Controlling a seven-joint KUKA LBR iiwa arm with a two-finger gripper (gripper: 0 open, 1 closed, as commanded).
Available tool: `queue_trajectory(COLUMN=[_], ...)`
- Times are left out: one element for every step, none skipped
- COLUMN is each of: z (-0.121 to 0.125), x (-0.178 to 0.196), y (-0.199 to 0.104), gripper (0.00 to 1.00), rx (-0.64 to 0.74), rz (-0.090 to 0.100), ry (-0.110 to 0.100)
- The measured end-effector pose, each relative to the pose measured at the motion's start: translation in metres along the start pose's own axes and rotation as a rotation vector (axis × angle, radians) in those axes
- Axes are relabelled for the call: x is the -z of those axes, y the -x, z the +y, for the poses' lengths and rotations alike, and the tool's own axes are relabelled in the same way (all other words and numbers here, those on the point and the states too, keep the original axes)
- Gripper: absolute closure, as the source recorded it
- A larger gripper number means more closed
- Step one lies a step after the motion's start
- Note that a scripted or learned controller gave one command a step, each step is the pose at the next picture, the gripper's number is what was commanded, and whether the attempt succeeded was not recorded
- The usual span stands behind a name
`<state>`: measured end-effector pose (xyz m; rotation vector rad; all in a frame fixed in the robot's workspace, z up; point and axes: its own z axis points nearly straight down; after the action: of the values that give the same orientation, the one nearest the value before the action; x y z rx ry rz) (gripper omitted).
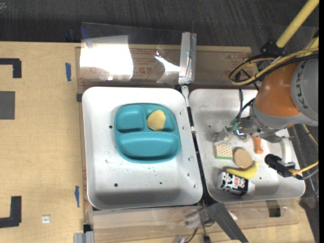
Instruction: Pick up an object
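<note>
My gripper (234,131) hangs low over the upper middle of the right bin (212,105), just above a pale waffle-patterned square (223,150). A round brown disc (243,159) lies next to that square, with a yellow banana (245,171) under its lower edge. A black-and-white patterned can (233,183) lies on its side near the bin's front wall. Right of the gripper lies a small orange carrot-like piece (258,145). I see nothing held in the gripper.
The left bin (96,135) holds a teal divided plate (147,145) with a yellow rounded object (156,119) in its upper right compartment. A clear plastic sheet (131,59) stands behind the bins. The arm's orange band (276,92) overhangs the right bin's far right.
</note>
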<state>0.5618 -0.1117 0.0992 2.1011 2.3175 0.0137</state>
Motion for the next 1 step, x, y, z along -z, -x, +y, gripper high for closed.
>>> queue_trajectory(z=[0.0385], x=[0.0021], y=[0.0084], gripper=[0.0], rx=[-0.158], rz=[0.002], ry=[-0.006])
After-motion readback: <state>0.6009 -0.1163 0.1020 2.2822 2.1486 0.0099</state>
